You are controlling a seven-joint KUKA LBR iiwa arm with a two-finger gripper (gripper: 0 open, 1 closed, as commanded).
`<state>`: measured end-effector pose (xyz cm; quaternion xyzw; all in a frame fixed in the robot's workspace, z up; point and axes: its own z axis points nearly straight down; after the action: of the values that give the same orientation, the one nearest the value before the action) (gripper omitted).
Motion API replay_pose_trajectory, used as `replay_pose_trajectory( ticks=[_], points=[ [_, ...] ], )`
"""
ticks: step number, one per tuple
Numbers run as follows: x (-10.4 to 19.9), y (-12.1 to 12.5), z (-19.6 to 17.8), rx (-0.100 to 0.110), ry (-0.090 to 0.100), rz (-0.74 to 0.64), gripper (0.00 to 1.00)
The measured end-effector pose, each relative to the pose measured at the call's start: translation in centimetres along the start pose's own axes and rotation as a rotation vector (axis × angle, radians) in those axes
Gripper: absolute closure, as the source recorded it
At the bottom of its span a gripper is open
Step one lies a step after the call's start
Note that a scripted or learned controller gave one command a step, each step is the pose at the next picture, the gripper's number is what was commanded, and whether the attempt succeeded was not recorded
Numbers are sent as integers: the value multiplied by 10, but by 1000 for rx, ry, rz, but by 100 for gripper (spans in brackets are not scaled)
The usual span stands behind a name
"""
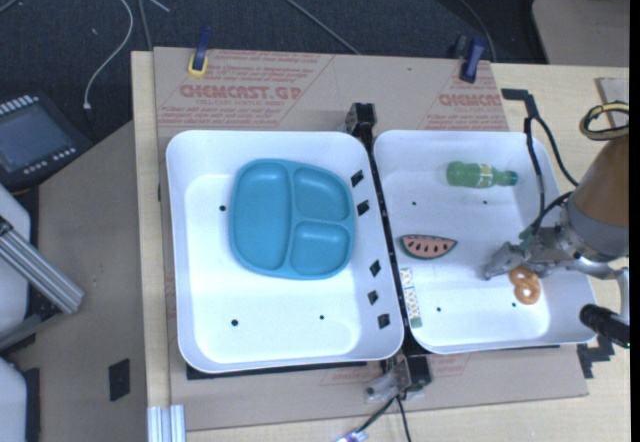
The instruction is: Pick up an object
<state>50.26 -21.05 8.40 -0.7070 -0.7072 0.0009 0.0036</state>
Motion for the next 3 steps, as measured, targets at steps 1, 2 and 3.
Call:
replay_pose_trajectory(
  ticks=[1, 2, 3],
  points=[
    [-1, 2, -14, -8, -2, 0, 100],
    [1, -1, -58, -11, -5, 0, 100],
    [-2, -1, -102, -12, -6, 0, 100]
  ],
)
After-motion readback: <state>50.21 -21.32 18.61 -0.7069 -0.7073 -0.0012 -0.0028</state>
